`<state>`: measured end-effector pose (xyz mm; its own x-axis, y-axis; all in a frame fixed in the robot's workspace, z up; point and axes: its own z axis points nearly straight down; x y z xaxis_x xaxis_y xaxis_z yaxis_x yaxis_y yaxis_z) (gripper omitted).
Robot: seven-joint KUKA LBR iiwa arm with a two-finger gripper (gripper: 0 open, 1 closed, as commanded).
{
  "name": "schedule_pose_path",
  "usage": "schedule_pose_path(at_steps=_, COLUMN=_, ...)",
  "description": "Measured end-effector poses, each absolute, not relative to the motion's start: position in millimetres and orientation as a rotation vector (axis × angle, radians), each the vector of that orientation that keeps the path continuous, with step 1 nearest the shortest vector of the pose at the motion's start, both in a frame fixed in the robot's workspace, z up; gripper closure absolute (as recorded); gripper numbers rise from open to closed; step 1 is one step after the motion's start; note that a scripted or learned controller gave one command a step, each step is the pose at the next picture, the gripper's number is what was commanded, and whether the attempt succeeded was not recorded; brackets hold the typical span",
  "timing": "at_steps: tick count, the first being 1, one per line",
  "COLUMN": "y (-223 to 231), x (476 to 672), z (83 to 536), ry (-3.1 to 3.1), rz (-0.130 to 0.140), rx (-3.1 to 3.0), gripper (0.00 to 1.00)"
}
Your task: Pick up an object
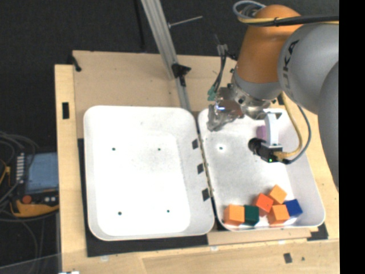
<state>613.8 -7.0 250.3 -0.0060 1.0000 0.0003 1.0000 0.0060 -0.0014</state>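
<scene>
arm [296,50] cut off at right edge & top, most of its body out of frame. gripper [219,116] blurred w/ glare, can't make out detail. purple thing [260,132] mostly hidden behind the white bracket, shape unclear. right bin [228,158] far rim partly hidden under the wrist. left bin [137,170] has small dark specks, too small to tell. blue device [43,171] at left dim, detail unreadable.

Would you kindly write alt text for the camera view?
A grey arm with an orange band hangs over the right shallow white bin, whose near edge holds small orange, green and blue blocks. The left white bin adjoins it.
</scene>
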Motion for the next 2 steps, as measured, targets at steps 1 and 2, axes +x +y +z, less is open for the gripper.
schedule_pose_path(at_steps=1, y=30, x=594.3, z=243, ry=-2.227, rz=0.001, rx=-2.214, gripper=1.00)
schedule_pose_path(at_steps=2, y=81, x=576.3, z=232, ry=-2.228, rz=0.002, rx=-2.213, gripper=1.00)
